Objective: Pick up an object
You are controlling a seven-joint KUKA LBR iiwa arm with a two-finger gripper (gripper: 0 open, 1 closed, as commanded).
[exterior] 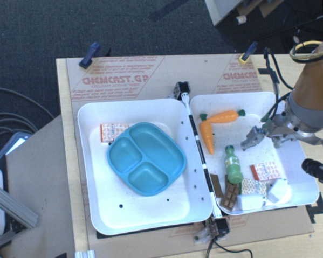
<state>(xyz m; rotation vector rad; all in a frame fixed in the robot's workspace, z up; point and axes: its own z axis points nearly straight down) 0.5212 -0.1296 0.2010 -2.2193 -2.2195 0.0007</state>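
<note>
- Left bin (93, 156): blue divided plate (146, 158) half covers a small red-and-white packet (112, 131) at its 10 o'clock.
- Right bin (295, 199): two carrots (215, 125) at 11 o'clock, green bottle (232, 164) centre.
- Gripper (252, 139): grasp state unreadable; nothing visibly held.

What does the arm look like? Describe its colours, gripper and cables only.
The grey metal arm has a broad orange band above the wrist. Its small grey two-finger gripper is angular, bare metal. Black cables run alongside it, and a yellowish ring sits at the top of the band.
</note>
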